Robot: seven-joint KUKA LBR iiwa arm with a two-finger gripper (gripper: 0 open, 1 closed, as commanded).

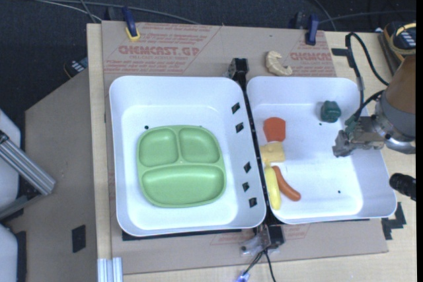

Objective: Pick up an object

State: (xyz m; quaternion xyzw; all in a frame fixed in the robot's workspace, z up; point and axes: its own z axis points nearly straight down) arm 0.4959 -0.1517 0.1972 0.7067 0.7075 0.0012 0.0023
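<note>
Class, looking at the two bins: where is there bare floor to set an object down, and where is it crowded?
Right bin: bare between the toy food and the end effector. Left bin: a margin around the green divided plate. Crowded: orange block, yellow piece, carrot, banana.

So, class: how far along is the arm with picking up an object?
Done: the gripper is over the right white bin. In hand: nothing visibly. Left: a grasp and lift; the dark green round object, orange block and yellow pieces lie in the bin.
</note>
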